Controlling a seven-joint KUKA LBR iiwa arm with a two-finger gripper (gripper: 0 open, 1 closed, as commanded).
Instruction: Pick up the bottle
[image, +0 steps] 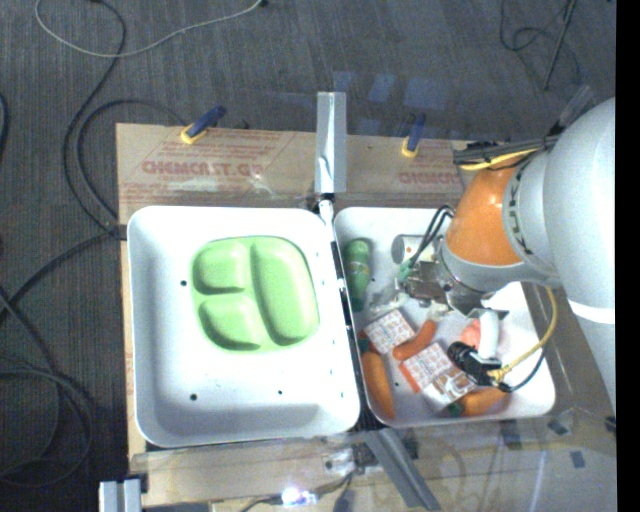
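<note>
Two white bins sit side by side; the green bottle (356, 270) lies along the left wall of the right bin (540, 400), beside carrots and snack packets. The gripper (428, 283) hangs just right of it, its finger state impossible to tell. The bottle looks light, rigid and slick; its mid-body seems the safest place to grasp.

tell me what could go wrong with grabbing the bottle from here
The green bottle lies against the right bin's left wall, so one finger may lack room and push it aside. Clutter crowds it: a patterned packet and an orange carrot-like piece sit close by, so the claw could catch the wrong item.
</note>
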